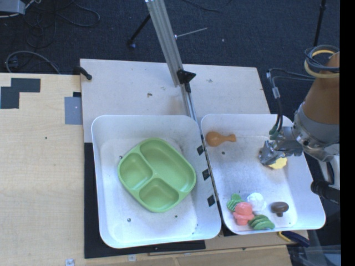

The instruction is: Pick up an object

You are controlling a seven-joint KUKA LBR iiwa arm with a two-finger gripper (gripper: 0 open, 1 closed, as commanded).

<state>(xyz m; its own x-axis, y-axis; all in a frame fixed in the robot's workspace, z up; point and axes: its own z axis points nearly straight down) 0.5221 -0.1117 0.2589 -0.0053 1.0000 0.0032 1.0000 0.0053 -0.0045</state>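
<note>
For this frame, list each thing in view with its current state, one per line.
Gripper: low in the right bin, over a yellow object.
Yellow object: on the bin floor, partly covered by the gripper.
Green divided plate: upright in the left bin, compartments bare.
Orange pear-shaped toy: lying on its side, right bin.
Brown mushroom-like piece: lying loose.
Red, green and white cluster: bunched together.

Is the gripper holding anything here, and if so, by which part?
Cannot be told. The gripper is down in the right bin right over a yellow object, but any grasp is hidden.
</note>
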